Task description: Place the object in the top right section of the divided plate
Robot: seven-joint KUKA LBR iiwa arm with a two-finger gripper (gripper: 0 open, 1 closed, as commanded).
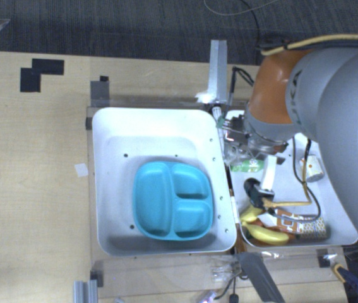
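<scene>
Hovering low over the right white bin, the grey arm's gripper is buried behind its own wrist; whether it grips anything, I cannot tell. At six o'clock from it lies the yellow plastic banana among clutter. A blind grab risks snagging neighbours, leaving the sky-blue divided plate, at eight o'clock, unfilled.

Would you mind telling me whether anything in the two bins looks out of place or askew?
Nothing stands out. The blue divided plate lies flat in the left bin, slightly turned relative to its walls. In the right bin, a banana and other small items are heaped together below the arm.
</scene>
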